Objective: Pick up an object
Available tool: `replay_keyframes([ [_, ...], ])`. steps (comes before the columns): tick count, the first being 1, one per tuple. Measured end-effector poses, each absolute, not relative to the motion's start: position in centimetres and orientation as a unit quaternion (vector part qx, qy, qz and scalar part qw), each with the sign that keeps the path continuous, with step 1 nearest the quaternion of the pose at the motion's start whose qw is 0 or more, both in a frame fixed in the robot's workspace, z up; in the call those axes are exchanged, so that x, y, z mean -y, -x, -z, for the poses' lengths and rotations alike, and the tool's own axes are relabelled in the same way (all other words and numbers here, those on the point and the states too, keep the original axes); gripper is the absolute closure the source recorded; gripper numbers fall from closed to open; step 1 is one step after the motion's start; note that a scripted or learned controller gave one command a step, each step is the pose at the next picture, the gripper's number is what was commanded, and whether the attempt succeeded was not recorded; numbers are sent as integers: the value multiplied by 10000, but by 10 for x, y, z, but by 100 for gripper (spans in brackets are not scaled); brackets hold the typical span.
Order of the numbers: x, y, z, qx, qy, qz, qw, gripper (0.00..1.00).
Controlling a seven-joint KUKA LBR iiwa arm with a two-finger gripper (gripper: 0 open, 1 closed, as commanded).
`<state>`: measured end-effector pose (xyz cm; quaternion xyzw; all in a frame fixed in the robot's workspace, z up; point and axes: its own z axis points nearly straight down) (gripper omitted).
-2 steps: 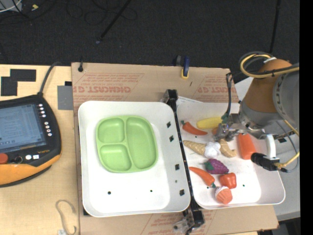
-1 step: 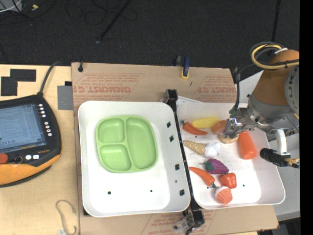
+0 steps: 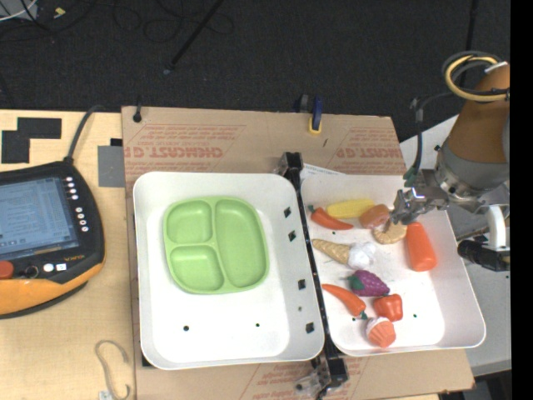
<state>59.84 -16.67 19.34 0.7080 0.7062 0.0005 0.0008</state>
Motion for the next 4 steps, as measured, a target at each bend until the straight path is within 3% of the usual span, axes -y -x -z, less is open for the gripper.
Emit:
replay_keyframes([
  [1,169,-599,-230,-7065,-7077,-4,8,100],
  [3,71,-555,-237,-7080,-7062,8,-27,100],
  [4,21,-545,-240,-7085,-7057,7,-28,100],
])
